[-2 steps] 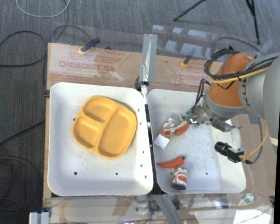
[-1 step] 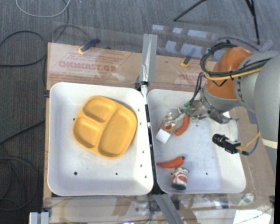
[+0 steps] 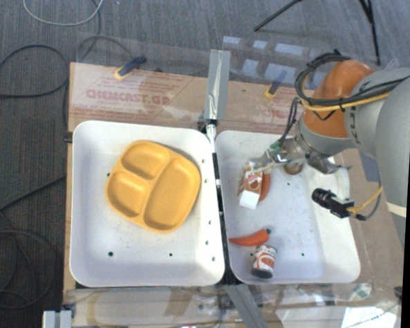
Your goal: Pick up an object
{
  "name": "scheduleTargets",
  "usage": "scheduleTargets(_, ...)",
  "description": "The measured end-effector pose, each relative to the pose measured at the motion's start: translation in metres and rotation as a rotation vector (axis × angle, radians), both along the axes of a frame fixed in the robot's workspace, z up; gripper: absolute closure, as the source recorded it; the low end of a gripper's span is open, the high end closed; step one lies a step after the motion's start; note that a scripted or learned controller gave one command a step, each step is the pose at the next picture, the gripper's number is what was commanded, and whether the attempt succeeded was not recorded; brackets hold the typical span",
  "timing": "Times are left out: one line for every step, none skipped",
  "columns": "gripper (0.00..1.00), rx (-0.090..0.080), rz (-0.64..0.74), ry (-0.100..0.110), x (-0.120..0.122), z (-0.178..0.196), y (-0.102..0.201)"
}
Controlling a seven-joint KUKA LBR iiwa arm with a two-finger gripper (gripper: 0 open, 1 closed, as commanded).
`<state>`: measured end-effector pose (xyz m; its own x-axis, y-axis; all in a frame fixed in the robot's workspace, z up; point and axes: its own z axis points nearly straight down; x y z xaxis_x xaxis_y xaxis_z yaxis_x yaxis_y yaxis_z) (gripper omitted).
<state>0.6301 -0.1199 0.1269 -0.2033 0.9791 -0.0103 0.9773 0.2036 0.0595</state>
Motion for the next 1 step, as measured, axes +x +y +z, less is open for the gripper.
scheduleTargets(0.0,0.0,-0.001,0.005,-0.0013,-0.0021,-0.0002)
